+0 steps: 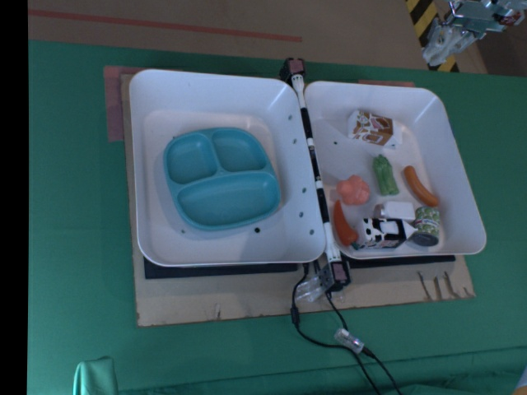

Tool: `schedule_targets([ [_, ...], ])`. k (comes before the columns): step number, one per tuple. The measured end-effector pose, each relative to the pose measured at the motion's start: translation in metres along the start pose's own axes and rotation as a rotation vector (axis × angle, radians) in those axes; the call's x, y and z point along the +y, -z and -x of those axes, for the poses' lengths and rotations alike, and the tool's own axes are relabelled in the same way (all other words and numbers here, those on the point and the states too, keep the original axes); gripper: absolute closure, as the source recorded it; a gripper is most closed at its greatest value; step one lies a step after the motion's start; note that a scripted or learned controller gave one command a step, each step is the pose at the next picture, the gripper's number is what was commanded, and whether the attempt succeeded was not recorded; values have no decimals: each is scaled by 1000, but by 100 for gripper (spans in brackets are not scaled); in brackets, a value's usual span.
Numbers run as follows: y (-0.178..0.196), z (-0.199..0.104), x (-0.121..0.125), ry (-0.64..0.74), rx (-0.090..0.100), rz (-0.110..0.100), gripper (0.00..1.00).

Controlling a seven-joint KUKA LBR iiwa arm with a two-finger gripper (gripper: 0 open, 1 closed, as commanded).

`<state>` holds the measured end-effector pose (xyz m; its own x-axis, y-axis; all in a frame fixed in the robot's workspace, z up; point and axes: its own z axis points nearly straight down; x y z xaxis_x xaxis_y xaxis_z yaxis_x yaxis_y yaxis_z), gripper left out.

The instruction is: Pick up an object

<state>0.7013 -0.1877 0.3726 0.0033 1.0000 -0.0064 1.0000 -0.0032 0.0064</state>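
Camera view: gripper (439, 46), finger state unclear, apparently hangs beyond the right bin's (449, 122) far rim, well apart from its items.

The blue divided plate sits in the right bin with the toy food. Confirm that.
Not right. The camera view shows the blue divided plate in the left bin; the toy food, such as the green vegetable, lies in the right bin.
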Motion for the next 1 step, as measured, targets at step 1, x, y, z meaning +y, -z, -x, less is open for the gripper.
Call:
schedule_targets([
  [1, -15, 1, -57, -2, 2, -3, 100],
])
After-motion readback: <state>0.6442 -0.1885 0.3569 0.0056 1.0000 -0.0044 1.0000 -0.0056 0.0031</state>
